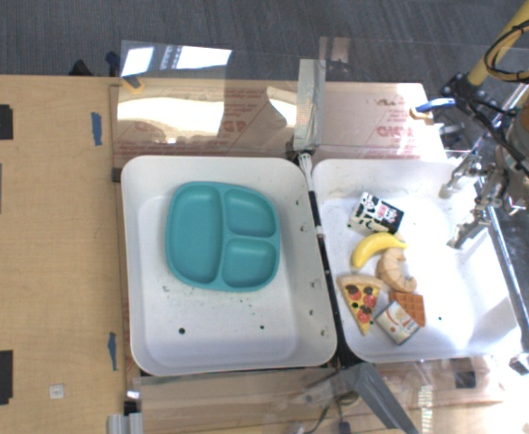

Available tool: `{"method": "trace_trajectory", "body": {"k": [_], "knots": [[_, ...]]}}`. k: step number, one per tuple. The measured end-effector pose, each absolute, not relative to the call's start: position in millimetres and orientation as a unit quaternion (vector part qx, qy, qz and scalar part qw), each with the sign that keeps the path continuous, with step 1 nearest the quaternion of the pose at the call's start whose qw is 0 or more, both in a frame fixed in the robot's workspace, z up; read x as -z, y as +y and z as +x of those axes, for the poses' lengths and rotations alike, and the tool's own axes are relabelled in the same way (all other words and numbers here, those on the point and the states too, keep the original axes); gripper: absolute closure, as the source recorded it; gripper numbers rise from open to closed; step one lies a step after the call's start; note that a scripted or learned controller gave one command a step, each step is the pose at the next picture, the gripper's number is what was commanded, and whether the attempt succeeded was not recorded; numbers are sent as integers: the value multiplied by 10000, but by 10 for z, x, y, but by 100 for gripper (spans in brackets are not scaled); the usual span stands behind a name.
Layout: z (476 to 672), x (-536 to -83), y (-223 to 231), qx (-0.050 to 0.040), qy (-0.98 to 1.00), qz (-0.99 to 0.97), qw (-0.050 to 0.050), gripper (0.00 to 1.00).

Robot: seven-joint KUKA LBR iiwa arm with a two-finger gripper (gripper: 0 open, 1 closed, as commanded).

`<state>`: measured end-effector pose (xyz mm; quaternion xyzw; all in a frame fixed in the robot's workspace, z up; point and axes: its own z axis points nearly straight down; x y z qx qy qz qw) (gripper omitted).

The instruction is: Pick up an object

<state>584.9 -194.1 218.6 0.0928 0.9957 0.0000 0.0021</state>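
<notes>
Two white bins side by side: left bin (146, 333) bearing a teal tray (221, 235) with three compartments, right bin (454, 324) holding the objects. Gripper (463, 215) at the right bin's 3 o'clock edge, metal fingers (457, 178) spread apart, clasping nothing, touching no object. Well apart from it, toward the bin's middle: carton (375, 212) with black-and-white cow pattern at 12 o'clock of the cluster; banana (375, 246) just below it; croissant (397, 268) touching the banana's lower side; pizza slice (360, 300) at 7 o'clock; small box (400, 317) at 5 o'clock, just beside the pizza slice.
</notes>
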Motion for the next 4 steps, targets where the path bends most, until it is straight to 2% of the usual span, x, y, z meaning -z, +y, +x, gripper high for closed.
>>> {"method": "trace_trajectory", "body": {"k": [1,2,3,4], "knots": [[6166,-1968,-2225,2,9907,1361,28,0],[6194,-978,-1587,1,9872,1594,61,0],[6230,-1124,-1582,10,9874,1581,120,100],[6051,-2392,-866,-13,9911,1324,102,100]]}}
